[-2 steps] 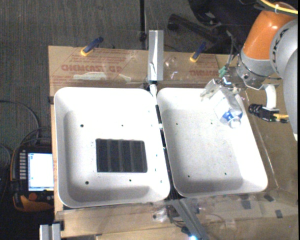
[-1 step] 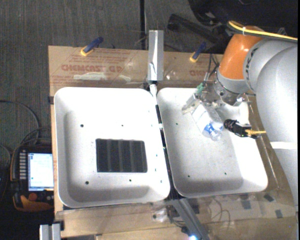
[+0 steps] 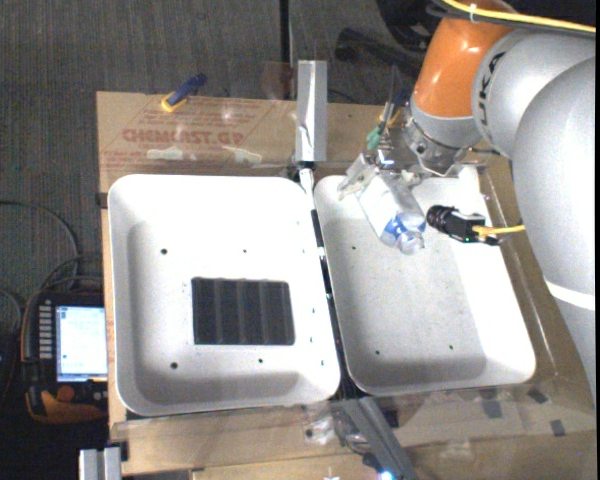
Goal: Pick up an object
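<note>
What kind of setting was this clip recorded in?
Most likely a robotics lab or test cell. A grey and orange robot arm reaches over two white bins on a bench, a handheld control pendant lies on the dark carpet, and cables trail nearby.

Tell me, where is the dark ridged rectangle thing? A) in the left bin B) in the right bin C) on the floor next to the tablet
A: the dark ridged rectangle lies flat on the floor of the left bin, away from the arm over the right bin.
</note>
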Available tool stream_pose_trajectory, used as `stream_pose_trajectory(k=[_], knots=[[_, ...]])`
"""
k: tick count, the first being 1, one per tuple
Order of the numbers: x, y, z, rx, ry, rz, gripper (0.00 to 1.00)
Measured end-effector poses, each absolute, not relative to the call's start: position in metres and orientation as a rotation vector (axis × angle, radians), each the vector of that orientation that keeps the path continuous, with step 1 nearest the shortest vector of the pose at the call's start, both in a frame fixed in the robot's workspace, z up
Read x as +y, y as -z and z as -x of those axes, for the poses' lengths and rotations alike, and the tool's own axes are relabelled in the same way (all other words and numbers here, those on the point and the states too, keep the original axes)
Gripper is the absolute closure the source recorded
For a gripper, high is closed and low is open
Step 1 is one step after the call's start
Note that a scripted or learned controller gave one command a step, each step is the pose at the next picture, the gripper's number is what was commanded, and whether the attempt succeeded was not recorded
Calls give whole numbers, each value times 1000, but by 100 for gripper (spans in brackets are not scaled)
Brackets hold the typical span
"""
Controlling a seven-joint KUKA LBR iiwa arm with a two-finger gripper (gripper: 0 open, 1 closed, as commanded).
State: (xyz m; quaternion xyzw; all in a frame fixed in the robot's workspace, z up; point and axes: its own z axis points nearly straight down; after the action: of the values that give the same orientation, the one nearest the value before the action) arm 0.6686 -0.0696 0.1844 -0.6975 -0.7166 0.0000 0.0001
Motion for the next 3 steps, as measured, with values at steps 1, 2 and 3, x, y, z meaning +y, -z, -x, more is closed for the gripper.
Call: stream_pose_trajectory(k=[1, 2, 3], knots=[[-119, -210, -631, -2393, -4, 2036, 100], [-203, -97, -607, -2427, 2, 1996, 100], [-148, -198, -615, -2369, 1, 2065, 100]])
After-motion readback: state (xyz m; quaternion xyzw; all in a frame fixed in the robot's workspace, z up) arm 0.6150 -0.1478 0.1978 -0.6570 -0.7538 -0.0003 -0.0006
